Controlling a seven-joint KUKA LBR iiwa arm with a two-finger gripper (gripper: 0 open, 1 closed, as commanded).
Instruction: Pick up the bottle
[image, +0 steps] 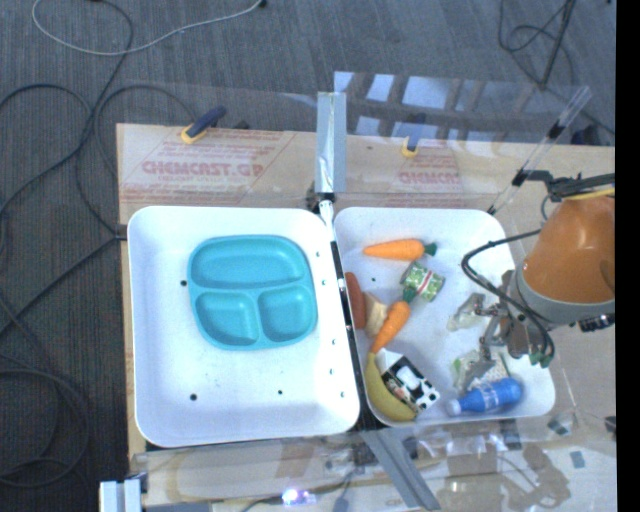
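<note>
bottle: the blue bottle (488, 396) is lying on its side in the near right corner of the right bin (440, 222), white cap pointing left.
hand: the hand (487, 340) is hanging just above the bottle; can't tell if it's released or clenched, nothing visibly gripped.
neighbours: banana (385, 397) and a black-and-white toy cow (410, 383) are sitting just left of the bottle, carrots (395, 249) further back.
left bin: it's holding a teal divided plate (252, 290).
progress: looks like the pick isn't done yet; lowering, gripping and lifting are all left.

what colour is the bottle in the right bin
Blue, with a white cap end; the bottle lies on its side near the right bin's front edge, clearest in the camera view.
</note>
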